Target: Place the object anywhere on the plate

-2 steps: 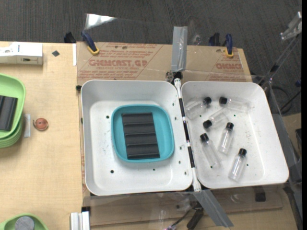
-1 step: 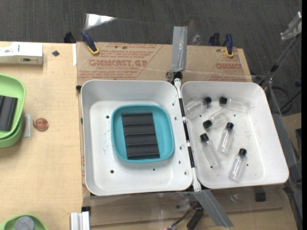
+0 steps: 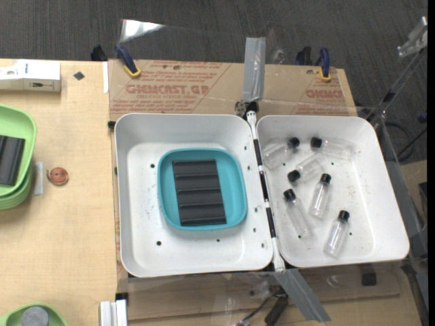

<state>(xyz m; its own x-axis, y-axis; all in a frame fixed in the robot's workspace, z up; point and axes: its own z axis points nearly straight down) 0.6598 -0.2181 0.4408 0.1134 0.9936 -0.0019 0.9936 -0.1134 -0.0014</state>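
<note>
While the square teal plastic plate [image 3: 202, 189] carried a black ribbed block [image 3: 198, 192] at the left white bin's [image 3: 132, 202] centre, clear black-capped vials [image 3: 319, 195] lay scattered across the right bin [image 3: 380, 202]; picking one apparently remained first. The claw's state could not be told.

Floor: dark grey carpet [image 3: 204, 12] behind the bench
Bench: pale wooden top [image 3: 61, 250] at left
Backing: brown cardboard sheet [image 3: 183, 87], clamped
</note>
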